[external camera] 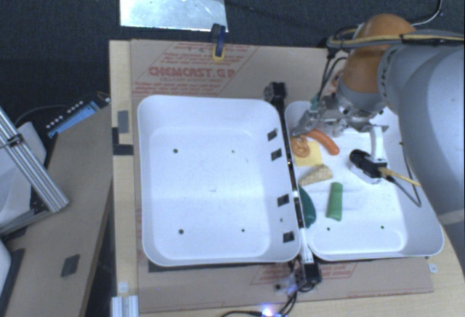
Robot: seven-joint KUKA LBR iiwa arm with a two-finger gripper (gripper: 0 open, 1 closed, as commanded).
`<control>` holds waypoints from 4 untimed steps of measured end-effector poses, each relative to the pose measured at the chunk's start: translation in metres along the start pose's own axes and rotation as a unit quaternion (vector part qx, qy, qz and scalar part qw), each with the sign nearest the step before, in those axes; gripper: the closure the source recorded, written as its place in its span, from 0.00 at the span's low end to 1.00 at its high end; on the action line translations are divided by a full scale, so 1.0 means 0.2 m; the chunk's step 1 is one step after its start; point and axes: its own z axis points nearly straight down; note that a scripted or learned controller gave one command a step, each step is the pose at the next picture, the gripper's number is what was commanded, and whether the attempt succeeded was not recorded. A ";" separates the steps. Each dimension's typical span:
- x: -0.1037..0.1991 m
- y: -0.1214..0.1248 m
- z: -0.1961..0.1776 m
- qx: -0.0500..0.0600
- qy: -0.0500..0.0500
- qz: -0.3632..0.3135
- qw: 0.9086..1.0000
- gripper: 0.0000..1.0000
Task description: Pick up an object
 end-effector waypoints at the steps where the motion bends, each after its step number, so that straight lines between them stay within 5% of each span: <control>1: -0.01 0.02 -0.09 -0.005 -0.001 0.000 1.000 1.00; 2: 0.11 -0.23 -0.55 -0.003 -0.001 0.000 1.000 1.00; 3: 0.55 -0.07 -0.80 -0.003 0.001 -0.003 1.000 1.00; 4: 0.92 0.00 -0.57 0.002 0.000 -0.002 1.000 1.00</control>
